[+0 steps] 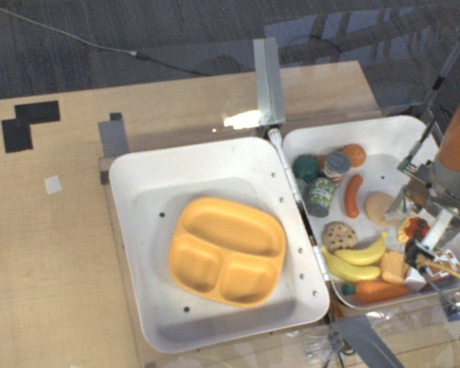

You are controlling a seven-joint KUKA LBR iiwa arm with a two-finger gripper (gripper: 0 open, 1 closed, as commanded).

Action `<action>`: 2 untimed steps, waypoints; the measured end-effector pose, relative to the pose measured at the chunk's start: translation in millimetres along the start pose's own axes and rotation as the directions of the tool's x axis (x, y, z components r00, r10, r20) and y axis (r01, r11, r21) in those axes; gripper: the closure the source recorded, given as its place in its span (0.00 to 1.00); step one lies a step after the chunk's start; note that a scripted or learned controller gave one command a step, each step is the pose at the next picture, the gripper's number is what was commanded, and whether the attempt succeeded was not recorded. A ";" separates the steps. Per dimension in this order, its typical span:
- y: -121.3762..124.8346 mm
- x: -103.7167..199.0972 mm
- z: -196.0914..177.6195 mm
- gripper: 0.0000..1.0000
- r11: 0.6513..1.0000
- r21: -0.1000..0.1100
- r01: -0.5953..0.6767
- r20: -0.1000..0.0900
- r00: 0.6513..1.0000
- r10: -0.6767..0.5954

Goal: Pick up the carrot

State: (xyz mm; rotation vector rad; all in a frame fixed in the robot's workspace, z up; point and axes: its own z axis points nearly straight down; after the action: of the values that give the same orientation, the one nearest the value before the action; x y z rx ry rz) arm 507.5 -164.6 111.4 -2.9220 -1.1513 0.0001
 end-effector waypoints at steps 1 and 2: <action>-54.4 31.0 21.8 0.00 0.997 -0.015 -0.072 -0.013 0.997 0.071; 19.9 31.3 -13.1 0.00 0.975 -0.005 -0.221 -0.005 0.975 0.221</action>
State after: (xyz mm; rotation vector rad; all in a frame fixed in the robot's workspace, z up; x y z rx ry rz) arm 543.9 -157.8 124.4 -3.0353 -0.8199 -0.0087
